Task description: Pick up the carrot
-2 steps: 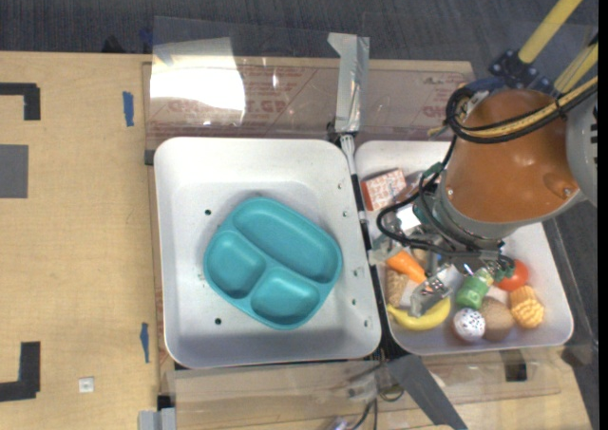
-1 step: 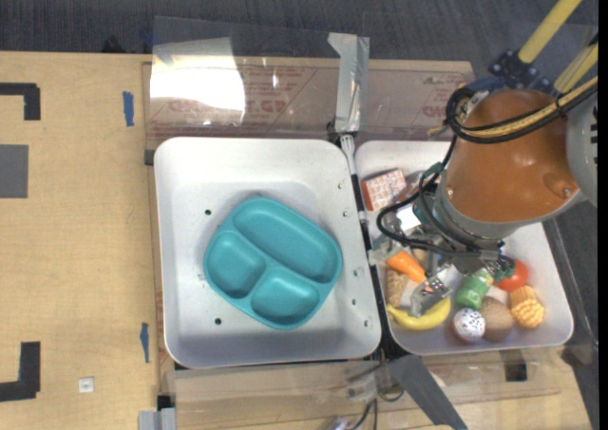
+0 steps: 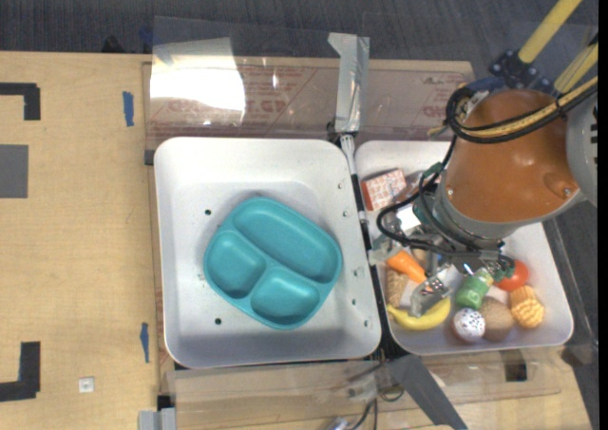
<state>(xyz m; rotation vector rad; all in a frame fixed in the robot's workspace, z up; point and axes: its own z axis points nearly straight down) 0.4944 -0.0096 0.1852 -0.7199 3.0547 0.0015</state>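
The carrot (image 3: 407, 265) is a short orange piece lying at the left side of the right bin (image 3: 556, 324), among a pile of toy food. The arm's orange band and grey wrist hang over this bin and hide its middle. My gripper (image 3: 434, 286) is low in the pile, just right of and below the carrot, over a yellow banana (image 3: 421, 317). From this angle I cannot see whether it touches the carrot.
Around the gripper lie a green piece (image 3: 472, 291), a red tomato (image 3: 514, 274), an orange ridged toy (image 3: 526, 308), a white ball (image 3: 467, 325) and a red box (image 3: 384, 188). The left bin (image 3: 180, 191) holds a teal divided plate (image 3: 274, 259).
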